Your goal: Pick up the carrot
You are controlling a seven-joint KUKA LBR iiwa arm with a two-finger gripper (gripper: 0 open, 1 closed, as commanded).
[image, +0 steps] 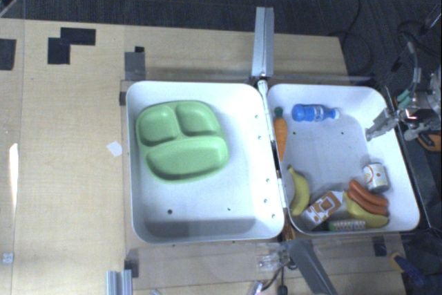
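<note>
1. Carrot: one, lying against the left wall of the right-hand bin, just right of the frame's centre.
2. Its long axis runs up and down the frame, green top toward the upper edge, orange tip pointing down.
3. Also in that bin: one blue bottle above, two bananas, one small can, one pair of sausages and one carton along the lower side.
4. The left-hand bin holds one green divided plate.
5. The gripper sits at the bin's upper right rim, well apart from the carrot; its opening cannot be made out.
</note>
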